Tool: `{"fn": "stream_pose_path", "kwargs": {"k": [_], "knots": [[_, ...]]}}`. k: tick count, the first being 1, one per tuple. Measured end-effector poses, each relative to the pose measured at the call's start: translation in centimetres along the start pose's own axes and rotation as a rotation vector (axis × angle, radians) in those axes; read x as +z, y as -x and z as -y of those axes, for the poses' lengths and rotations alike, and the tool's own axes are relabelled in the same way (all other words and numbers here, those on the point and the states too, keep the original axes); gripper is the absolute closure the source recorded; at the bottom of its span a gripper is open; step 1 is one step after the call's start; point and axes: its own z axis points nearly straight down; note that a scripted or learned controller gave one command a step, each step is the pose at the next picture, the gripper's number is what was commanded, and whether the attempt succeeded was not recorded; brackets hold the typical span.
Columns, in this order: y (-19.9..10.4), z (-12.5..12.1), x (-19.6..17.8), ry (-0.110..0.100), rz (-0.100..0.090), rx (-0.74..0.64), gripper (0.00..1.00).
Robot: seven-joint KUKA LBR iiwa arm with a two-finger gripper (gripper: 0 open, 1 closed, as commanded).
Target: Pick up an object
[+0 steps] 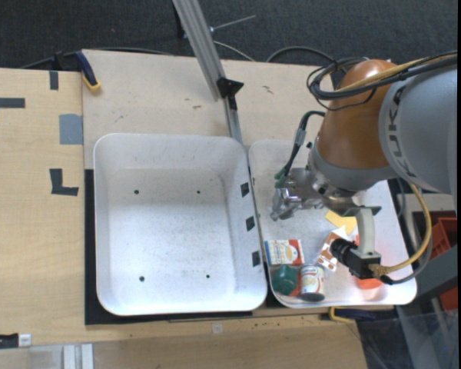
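Gripper (284, 203) low in right bin (263, 206) — finger state cannot be determined (wrist overhead); small carton (284, 250) and can (311, 280) lie near.

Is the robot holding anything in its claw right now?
It cannot be told. The gripper hangs over the right bin, above the small box and green ball, with nothing seen between its fingers.

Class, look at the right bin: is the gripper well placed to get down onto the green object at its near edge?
Probably yes. The gripper hangs over the right bin, with the green object uncovered, though a small box and a can crowd it.
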Motion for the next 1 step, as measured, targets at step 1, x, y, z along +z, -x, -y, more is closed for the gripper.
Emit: {"fn": "stream_pose_path", "kwargs": {"k": [1], "knots": [[-5.28,0.07,1.36,-0.001,0.0,0.0,1.0]]}}
